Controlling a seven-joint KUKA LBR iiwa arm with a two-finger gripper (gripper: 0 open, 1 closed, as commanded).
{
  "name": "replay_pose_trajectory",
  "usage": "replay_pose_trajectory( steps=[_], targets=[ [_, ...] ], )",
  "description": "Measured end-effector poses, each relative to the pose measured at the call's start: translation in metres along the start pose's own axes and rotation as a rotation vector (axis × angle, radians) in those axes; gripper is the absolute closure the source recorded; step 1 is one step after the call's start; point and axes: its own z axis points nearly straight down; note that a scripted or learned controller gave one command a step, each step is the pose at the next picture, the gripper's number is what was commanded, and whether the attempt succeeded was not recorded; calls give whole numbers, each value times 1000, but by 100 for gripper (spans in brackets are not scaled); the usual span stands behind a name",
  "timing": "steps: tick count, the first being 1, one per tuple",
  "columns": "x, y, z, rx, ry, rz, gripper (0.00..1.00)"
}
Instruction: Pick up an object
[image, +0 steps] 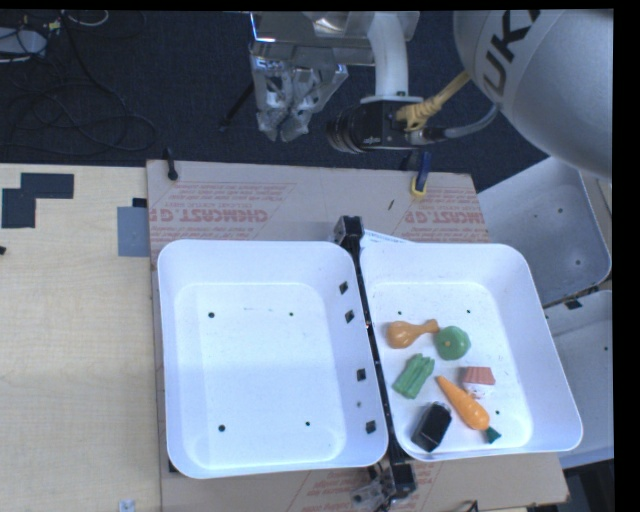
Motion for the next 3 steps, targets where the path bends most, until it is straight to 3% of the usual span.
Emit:
replay_pose_trajectory(
  steps=[3],
  targets=[
    [5,-1,-27,11,-4,-18,100]
  ],
)
